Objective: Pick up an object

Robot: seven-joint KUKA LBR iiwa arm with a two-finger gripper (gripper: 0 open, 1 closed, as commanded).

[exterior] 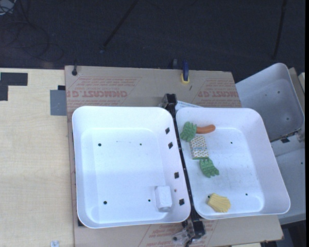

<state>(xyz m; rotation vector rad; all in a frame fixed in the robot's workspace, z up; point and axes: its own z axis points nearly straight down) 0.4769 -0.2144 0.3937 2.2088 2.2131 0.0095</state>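
How the gripper stands, spread or pressed together, cannot be told.

The right bin holds five small things, all in its left half. Nearest the far rim lies an orange stick, its long axis running across the bin, the right end slightly higher in the view. Its left end touches or nearly touches a green leafy piece that sits against the wall shared with the other bin. Just below these lies a pale checkered block, long axis running from the far side to the near side. A second green piece lies just beside the block's near end. A yellow lump sits apart from the rest, close to the near rim, with bare floor around it.

The left bin holds one white block near its near right corner, long axis roughly far to near, close to the shared wall.

Both bins rest on a brown cardboard sheet. A grey panel stands beyond the right bin's far right corner.
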